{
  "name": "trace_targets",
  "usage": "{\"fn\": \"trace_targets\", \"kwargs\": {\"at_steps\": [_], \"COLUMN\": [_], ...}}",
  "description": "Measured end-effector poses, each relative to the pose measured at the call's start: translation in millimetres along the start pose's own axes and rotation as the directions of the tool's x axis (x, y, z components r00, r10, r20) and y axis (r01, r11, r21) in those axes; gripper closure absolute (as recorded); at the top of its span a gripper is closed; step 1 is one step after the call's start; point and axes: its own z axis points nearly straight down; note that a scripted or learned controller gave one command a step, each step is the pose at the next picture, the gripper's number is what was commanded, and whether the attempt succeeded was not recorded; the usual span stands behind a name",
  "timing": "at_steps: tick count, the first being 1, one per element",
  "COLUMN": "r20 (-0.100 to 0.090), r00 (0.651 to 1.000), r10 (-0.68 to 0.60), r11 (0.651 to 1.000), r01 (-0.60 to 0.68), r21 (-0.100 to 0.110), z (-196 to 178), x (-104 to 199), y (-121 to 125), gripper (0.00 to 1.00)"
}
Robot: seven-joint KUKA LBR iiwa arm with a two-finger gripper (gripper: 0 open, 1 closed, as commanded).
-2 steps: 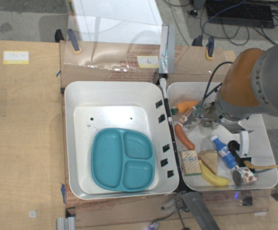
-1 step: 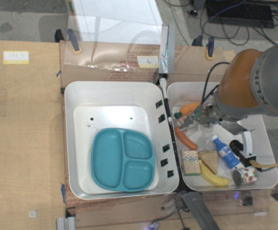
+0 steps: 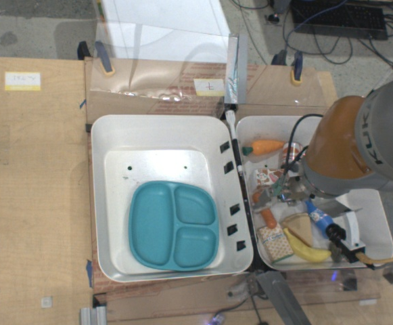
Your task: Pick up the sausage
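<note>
The sausage (image 3: 268,217), a short reddish-brown piece, lies in the right bin (image 3: 379,212) near its left wall, just above a small printed box (image 3: 275,242). My gripper (image 3: 282,191) hangs low over the middle of that bin, up and to the right of the sausage. The wrist and the orange band (image 3: 337,147) cover most of it. Nothing shows held in it.
Around the sausage lie a carrot (image 3: 267,147) at the back, a small printed packet (image 3: 267,177), a bread slice (image 3: 300,227) and a banana (image 3: 309,250) at the front. The left bin (image 3: 108,181) holds a teal divided plate (image 3: 174,224).
</note>
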Motion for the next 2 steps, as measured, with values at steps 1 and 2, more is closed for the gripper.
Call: {"fn": "trace_targets", "kwargs": {"at_steps": [1, 2], "r20": [0.001, 0.001], "r00": [1.000, 0.935], "r10": [0.007, 0.354], "r11": [1.000, 0.935], "r01": [-0.007, -0.354], "r21": [-0.003, 0.000], "z": [-10.4, -100.5], "x": [-2.7, 36.1], "y": [0.1, 39.3], "gripper": [1.00, 1.00]}}
